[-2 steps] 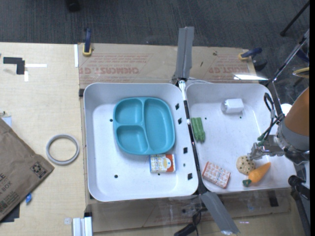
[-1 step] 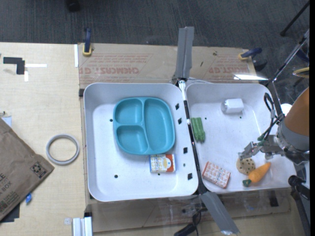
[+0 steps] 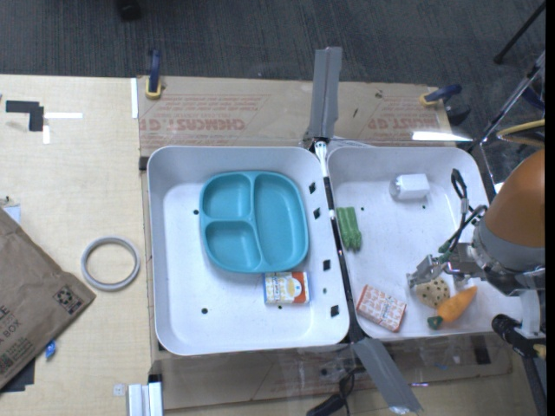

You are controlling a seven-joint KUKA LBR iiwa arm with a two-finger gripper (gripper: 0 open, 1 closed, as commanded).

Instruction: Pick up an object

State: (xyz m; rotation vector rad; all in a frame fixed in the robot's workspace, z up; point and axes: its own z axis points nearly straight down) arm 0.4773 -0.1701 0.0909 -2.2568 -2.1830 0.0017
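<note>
from above, my gripper (image 3: 427,273) sits low in the right bin (image 3: 381,167), near its front right corner, my grey arm with the orange band (image 3: 525,199) reaching in from the right. whether i am clenched or released i cannot tell; the metal tip is too small and cluttered to read, and i cannot tell that anything sits in my grasp.

just beside my tip lies one round speckled cookie-like piece (image 3: 431,293), touching one orange carrot (image 3: 454,306) that lies tilted toward the front edge. close on the left is one red-and-white patterned packet (image 3: 381,308), lying flat. further back along the divider is one green ribbed piece (image 3: 349,229), and near the back wall one small white block (image 3: 411,185).

the left bin (image 3: 173,258) holds one teal plate (image 3: 255,222) with three compartments, and one small carton (image 3: 286,289) touching its front rim.

outside the bins, on the bench: one grey tape ring (image 3: 110,262) and one brown cardboard box (image 3: 30,297).
</note>
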